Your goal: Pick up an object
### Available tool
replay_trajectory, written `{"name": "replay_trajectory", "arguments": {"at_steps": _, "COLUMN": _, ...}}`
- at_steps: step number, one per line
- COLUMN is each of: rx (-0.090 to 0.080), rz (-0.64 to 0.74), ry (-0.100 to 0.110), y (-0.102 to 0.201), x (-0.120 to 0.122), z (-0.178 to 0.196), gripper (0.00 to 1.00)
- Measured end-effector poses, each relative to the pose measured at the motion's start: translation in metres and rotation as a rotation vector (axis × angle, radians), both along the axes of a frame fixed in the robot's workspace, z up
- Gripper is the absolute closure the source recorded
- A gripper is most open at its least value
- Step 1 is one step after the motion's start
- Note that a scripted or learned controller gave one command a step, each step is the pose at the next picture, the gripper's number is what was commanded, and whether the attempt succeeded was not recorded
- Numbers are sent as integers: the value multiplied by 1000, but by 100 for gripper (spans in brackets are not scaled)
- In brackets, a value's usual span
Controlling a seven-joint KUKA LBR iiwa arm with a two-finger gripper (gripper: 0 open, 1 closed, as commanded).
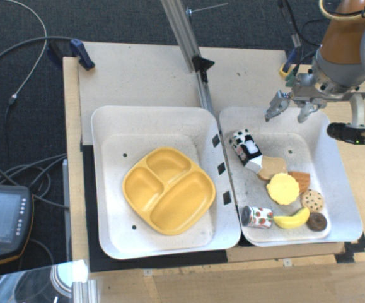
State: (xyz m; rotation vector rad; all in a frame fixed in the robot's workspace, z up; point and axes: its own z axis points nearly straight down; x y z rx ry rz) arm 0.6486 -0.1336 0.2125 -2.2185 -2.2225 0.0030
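Fingers [277,108] of your gripper [290,109] are spread apart with nothing between them, hanging over the far edge of the right bin [340,169]. Below them in that bin you see a black-and-white carton [246,148], a tan slice [272,166], a yellow round piece [283,189], a cookie [311,199], a banana [292,219], a small can [257,216] and a dark round piece [317,221], crowded toward its near edge. Left bin [106,169] carries a yellow divided plate [169,190], well apart from the gripper.
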Motion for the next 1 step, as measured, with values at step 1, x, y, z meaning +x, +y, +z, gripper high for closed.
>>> {"name": "replay_trajectory", "arguments": {"at_steps": 1, "rx": -1, "rz": 2, "ry": -3, "y": 1, "x": 1, "z": 12, "gripper": 100}}
